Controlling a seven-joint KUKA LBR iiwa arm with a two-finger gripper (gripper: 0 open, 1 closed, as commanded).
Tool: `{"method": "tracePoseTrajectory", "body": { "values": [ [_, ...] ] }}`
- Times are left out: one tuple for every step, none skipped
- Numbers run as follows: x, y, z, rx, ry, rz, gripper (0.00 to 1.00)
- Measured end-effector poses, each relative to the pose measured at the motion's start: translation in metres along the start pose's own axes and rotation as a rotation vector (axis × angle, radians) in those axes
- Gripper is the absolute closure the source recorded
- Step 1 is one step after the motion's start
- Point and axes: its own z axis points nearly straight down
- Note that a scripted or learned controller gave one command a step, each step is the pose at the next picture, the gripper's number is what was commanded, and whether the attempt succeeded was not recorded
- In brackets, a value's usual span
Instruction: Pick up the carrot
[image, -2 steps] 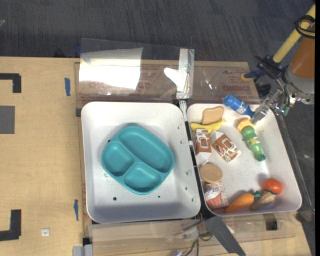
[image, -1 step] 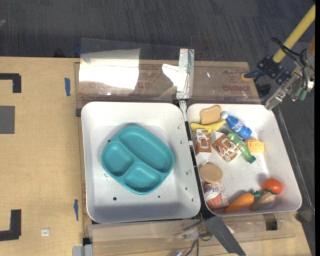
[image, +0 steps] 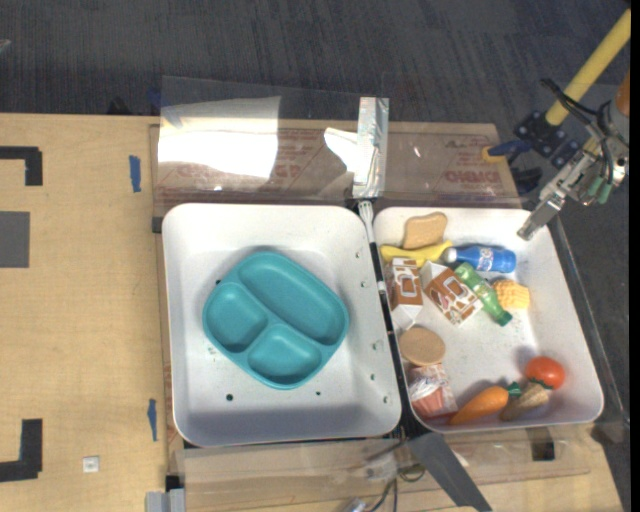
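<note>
One carrot (image: 480, 404), one tomato (image: 545, 372); end effector (image: 540, 217) grip state unclear.

Faint reddish mirrored lettering on the clear plastic sheet (image: 300, 160) behind the bins is too blurred to read; labels on the small brown-and-white cartons (image: 450, 293) likewise.

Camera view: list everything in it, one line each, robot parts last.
bins: two, white, side by side on the bench
divided plate: one, teal, in the left bin
carrot: one, orange, near edge of the right bin
tomato: one, red, right of the carrot
bottle: one, blue and white, far part of the right bin
corn: one, yellow, below the bottle
gripper: one, grey, over the right bin's far right corner
</note>
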Motion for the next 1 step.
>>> {"method": "tracePoseTrajectory", "body": {
  "values": [
    [0.0267, -0.0272, 0.1221, -0.003, -0.007, 0.056, 0.0]
  ]
}}
